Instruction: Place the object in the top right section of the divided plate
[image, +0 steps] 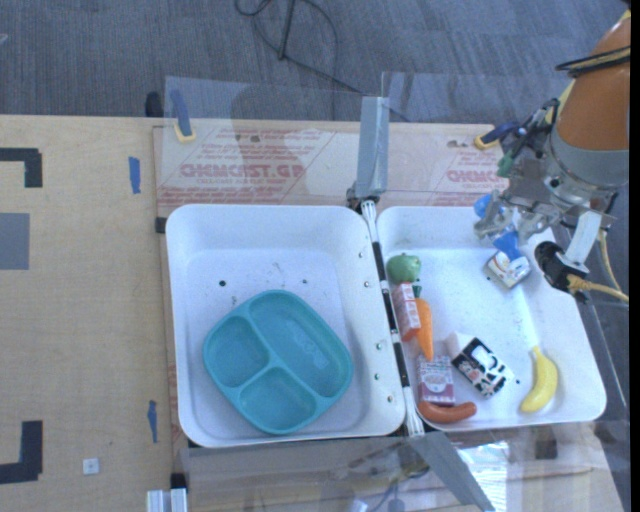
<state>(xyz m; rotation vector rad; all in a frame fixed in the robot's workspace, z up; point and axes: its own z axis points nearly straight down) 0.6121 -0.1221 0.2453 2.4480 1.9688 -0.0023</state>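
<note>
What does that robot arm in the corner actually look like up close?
The arm has a broad orange band above a grey wrist. Below it sits a cluttered metal gripper with blue parts. A black cable loops above the band, and a yellow cable trails off beside it.

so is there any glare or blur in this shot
Camera view: even, soft lighting with faint shadows; pale glare on the clear panels behind the bins; the teal divided plate looks sharp, while the end effector is slightly soft.
</note>
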